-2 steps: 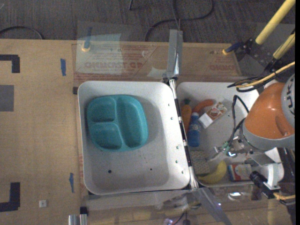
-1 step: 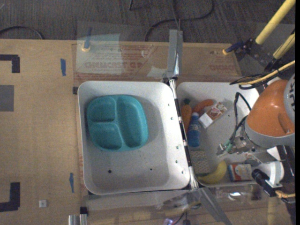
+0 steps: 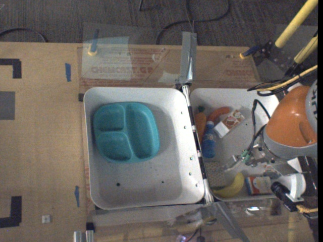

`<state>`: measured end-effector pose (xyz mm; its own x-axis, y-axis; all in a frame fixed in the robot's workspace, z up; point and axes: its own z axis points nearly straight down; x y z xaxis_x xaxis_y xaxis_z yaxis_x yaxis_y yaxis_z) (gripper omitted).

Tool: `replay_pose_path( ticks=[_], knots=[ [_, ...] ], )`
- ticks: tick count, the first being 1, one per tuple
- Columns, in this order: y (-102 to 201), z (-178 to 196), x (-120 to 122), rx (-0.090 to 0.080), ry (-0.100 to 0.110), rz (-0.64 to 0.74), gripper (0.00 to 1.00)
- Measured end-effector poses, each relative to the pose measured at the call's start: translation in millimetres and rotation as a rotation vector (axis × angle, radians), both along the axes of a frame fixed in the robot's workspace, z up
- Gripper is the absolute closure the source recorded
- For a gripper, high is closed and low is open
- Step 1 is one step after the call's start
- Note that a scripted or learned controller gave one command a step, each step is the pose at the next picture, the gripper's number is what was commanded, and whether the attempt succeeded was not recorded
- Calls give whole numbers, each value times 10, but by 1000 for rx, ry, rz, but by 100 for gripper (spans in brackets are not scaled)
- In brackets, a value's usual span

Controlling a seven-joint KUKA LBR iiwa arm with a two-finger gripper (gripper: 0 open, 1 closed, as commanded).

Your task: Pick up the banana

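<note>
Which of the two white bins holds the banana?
The right bin, the one the arm reaches over. The banana lies at its near edge beside a blue bottle; the left bin holds a teal tray.

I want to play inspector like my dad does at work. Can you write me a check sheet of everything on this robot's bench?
Surface: tan bench bearing two shallow white bins side by side, left bin and right bin.
Job's things: banana lies at the near edge of the right bin, not held.
Clutter: teal divided plate in the left bin; orange bottle, blue bottle, small white carton and a small box in the right bin.
Grippers: gripper sits over the right bin, above the banana; finger state unclear.
Cables: black cables loop on the floor behind the bench.
Surroundings: dark carpet; yellow poles at upper right.
</note>
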<state>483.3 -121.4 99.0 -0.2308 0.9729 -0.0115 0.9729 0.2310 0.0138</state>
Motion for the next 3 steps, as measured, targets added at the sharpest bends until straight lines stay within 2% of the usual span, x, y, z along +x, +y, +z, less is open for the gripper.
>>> replay_pose_path(
  ticks=[1,2,3],
  knots=[
    [0,0,0,0,0,0,0],
    [-96,-108,-8,9,9,14,0],
    [-124,-1,12,3,0,11,100]
  ],
)
